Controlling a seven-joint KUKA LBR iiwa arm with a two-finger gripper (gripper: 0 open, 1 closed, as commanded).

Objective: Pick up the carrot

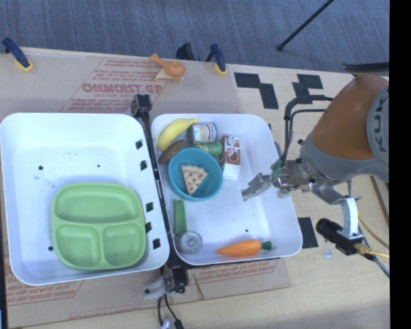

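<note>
The carrot [241,249] is orange with a green top at its right end. It lies flat along the near wall of the right bin [282,218], close to that bin's near right corner. My gripper [257,186] hangs over the right side of the same bin, farther back than the carrot and apart from it. Nothing shows in it. The grey arm with its orange band [346,125] reaches in from the right over the bin's rim.
The right bin also holds a blue bowl [195,173] with a pizza slice, a banana [176,131], a small tin [204,131], a carton [231,149], a green cucumber [180,218] and a silver can [190,242]. A green divided plate [99,225] lies in the left bin.
</note>
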